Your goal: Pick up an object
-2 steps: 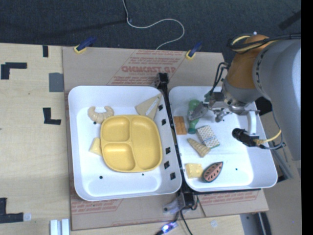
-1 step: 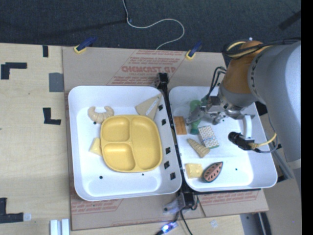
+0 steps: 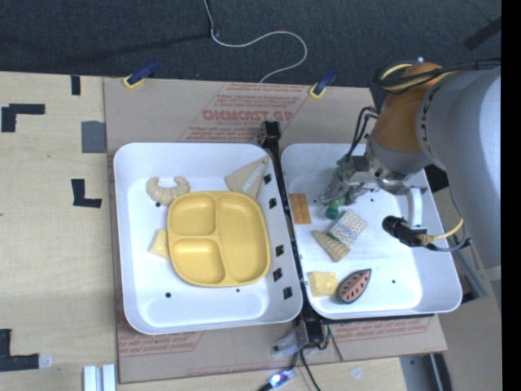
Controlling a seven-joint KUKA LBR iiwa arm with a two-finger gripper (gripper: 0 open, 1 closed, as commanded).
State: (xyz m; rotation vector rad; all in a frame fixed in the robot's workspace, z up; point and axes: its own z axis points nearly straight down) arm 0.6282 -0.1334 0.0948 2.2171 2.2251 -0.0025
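Overhead, the arm (image 3: 456,129) reaches from 3 o'clock into the right bin (image 3: 431,296), its end effector (image 3: 338,192) low near that bin's 10 o'clock part; whether it is clenched or released I cannot tell. Just beside it, toward 6 o'clock, sits a small green object (image 3: 332,212), then a checkered packet (image 3: 351,226) and a tan wedge (image 3: 331,244). A reddish oval piece (image 3: 354,285) lies toward 6 o'clock. The left bin (image 3: 134,300) carries a yellow divided plate (image 3: 218,238).
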